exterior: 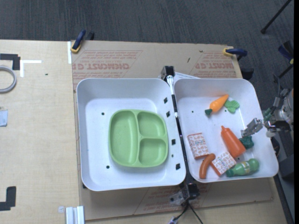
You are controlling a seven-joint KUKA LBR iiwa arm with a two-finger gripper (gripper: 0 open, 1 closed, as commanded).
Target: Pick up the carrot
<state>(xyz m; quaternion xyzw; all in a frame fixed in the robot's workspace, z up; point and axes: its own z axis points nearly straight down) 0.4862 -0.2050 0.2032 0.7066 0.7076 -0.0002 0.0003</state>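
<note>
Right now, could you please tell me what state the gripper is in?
Gripper: at the right bin's right edge; open or closed cannot be told; not on the carrot.

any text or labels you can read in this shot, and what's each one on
"CHEMCAST GP": red print on the cardboard sheet behind the left bin, upside down from this view.
Red print on the cardboard behind the right bin: partly covered, unreadable.
Two small patterned boxes in the right bin: print too small to read.
</note>
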